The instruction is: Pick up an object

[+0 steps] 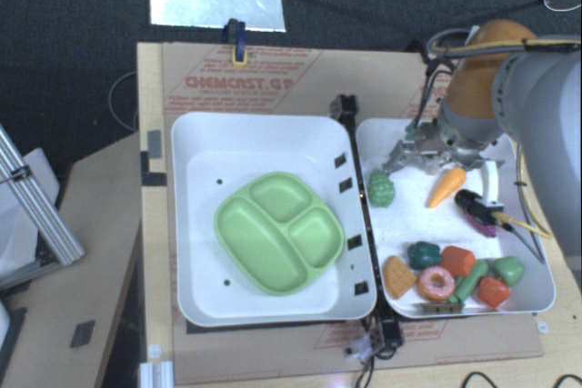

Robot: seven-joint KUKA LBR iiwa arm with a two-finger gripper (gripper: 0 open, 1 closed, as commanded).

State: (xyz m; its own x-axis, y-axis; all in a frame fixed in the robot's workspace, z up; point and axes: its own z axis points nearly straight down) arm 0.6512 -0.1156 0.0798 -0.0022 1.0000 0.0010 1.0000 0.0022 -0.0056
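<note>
Carrot [446, 186], orange toy, lies tilted on the floor of the right bin [411, 224], thick end up and to the right. Nothing is gripping it.

Gripper [424, 157] sits just above and left of the carrot, low over the bin's far end, close to the carrot but with no visible contact. Cannot tell whether it is spread or pressed together; no object is seen held in it. The grey arm [546, 104] with its orange band [477, 73] comes in from above and right of the carrot.

Left of the carrot, near the bin's wall: a green leafy piece [381, 190], apart from it. Just right of and below the carrot: a dark purple piece [477, 209].

Well below the carrot is a cluster along the bin's near edge: pink doughnut [436, 283], orange wedge [397, 276], dark green piece [423, 253], red piece [457, 261], light green piece [507, 269].

Far left of the carrot, the left bin [195, 195] holds a green divided plate [279, 232], lying flat.
</note>
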